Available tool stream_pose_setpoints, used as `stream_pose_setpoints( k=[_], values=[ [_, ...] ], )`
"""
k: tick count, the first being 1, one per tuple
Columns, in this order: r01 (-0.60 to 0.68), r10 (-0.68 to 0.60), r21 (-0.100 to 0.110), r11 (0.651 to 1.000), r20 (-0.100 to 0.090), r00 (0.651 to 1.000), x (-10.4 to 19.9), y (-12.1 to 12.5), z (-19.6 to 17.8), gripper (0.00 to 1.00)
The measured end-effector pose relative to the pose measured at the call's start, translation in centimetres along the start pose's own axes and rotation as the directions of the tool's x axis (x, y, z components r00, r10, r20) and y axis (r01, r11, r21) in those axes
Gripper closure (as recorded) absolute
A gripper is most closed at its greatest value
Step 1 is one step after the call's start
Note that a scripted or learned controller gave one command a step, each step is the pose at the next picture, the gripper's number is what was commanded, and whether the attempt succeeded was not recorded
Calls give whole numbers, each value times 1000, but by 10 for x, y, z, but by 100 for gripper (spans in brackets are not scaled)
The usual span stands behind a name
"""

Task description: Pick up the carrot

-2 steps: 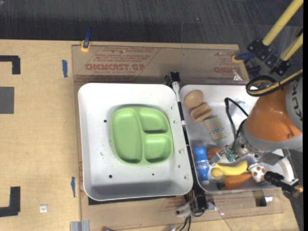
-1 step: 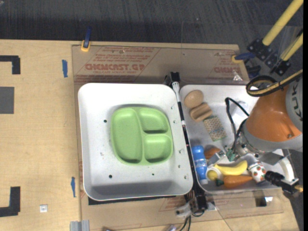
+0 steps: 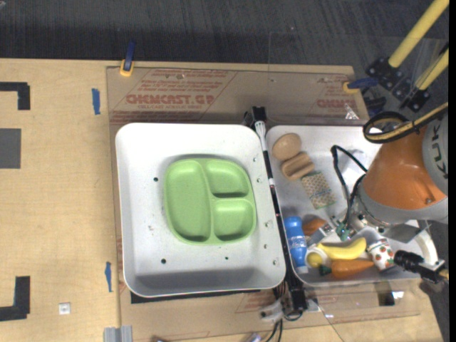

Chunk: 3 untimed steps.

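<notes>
Red print reading what looks like "CHEMCAST GP" runs along the cardboard sheet [image 3: 178,91] on the far side of the left bin; smaller lines around it are too blurred to read.

Bench [image 3: 57,212] bears 2 white bins [image 3: 135,191]

Two shallow white bins sit side by side on the surface [image 3: 57,212]: the left bin [image 3: 135,191] holds a green divided plate [image 3: 210,199], and the right bin [image 3: 324,135] is crowded with toy food. The arm [image 3: 399,173], its orange band showing, hangs over the right bin's near end. Just below it lie a banana [image 3: 343,250], the carrot [image 3: 350,267] touching the banana's underside, and a blue bottle [image 3: 295,237] beside them, while a bread roll [image 3: 287,145] rests farther back.
</notes>
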<state>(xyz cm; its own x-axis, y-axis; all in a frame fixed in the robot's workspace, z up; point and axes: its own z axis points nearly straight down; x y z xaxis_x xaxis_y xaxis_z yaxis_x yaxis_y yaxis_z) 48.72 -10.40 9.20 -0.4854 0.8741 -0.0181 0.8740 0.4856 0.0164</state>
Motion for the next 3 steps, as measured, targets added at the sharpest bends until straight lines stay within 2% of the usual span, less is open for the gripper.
stream_pose_setpoints(
  k=[1,2,3],
  values=[
    [-60,60,3,998,-6,998,-52,85,3,0],
    [-172,172,9,985,-6,985,-48,87,3,0],
    [-405,406,13,914,-11,914,-45,82,3,0]
  ],
)
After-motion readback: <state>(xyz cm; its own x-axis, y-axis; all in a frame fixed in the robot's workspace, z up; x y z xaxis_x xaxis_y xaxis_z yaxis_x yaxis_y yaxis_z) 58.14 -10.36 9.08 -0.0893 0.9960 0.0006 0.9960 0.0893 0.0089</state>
